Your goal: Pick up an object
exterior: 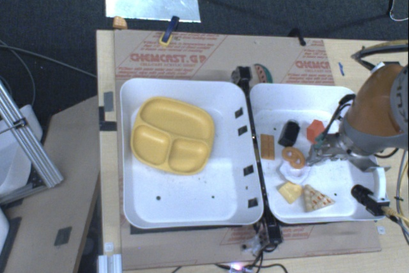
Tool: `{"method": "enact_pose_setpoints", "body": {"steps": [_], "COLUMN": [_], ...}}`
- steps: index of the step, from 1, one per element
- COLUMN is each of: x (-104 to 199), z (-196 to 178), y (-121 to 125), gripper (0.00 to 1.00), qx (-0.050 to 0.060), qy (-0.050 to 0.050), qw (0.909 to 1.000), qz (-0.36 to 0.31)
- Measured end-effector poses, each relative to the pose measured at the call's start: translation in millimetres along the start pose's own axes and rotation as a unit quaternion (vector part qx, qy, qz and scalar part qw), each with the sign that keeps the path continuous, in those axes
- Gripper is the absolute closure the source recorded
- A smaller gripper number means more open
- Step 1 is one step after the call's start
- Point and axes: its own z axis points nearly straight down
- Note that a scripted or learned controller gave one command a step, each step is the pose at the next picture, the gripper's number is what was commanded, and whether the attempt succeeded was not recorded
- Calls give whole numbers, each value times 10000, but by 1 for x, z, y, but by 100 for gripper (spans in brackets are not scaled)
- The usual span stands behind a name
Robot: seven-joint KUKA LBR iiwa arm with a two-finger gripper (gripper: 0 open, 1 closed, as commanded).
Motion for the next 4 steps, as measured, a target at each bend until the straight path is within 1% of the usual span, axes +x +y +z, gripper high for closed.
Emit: {"method": "enact_pose_setpoints", "body": {"steps": [1,2,3,4], "x": [0,-57,-22,-25], "z": [0,11,10,-1], "y": [0,3,96,93], "gripper": [0,0,0,100], "qx": [0,10,-31,-19], "qy": [0,-11,-8,-8], "qw": [10000,10000,10000,10000], "qz": [3,16,-46,-27]}}
